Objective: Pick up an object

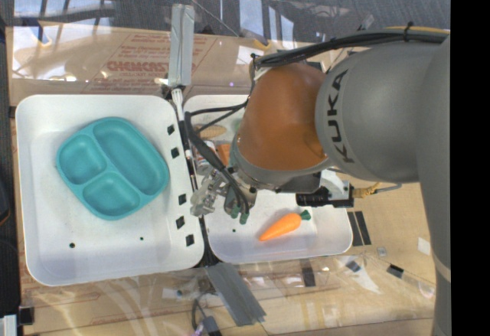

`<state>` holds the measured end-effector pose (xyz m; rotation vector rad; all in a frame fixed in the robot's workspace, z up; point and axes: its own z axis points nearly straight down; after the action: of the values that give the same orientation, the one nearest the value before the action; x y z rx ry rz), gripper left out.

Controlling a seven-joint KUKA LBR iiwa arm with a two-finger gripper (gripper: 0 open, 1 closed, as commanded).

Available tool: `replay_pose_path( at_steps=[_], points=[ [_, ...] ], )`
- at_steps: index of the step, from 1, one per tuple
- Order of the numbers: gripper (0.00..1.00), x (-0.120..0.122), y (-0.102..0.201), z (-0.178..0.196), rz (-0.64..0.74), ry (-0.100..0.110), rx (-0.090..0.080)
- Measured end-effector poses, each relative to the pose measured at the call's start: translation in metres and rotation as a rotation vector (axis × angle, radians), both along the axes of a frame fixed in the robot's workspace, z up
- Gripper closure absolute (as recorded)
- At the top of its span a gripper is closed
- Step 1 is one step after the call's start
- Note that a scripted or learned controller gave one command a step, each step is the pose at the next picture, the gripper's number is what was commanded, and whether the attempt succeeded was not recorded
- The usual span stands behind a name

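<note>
An orange toy carrot (281, 226) with a green top lies in the right bin (321, 246), near its front edge. My gripper (222, 204) hangs over the left part of that bin, just left of the carrot and close to the wall between the bins. Its fingers (243, 212) point down and stand apart, with nothing between them. The grey arm with its orange band covers most of the right bin; a bit of an orange-and-tan object (220, 149) peeks out beside the wrist.
A teal divided plate (112, 166) rests in the left bin (46, 250), toward its back. The divider wall (187, 197) between the bins runs right beside the gripper. Cables loop from the wrist above the right bin.
</note>
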<state>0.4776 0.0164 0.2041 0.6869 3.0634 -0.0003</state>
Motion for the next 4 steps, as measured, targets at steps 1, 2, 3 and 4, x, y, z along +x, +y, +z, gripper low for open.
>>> replay_pose_path(
  at_steps=[1,2,3,4],
  points=[
    [1.00,0.000,0.016,0.011,-0.287,0.001,0.000],
    [1.00,0.000,-0.009,0.008,-0.525,0.000,0.001],
    [1.00,-0.001,0.010,-0.013,-0.142,0.006,0.001],
    [1.00,-0.001,0.021,-0.013,0.160,0.007,0.001]
  ],
)
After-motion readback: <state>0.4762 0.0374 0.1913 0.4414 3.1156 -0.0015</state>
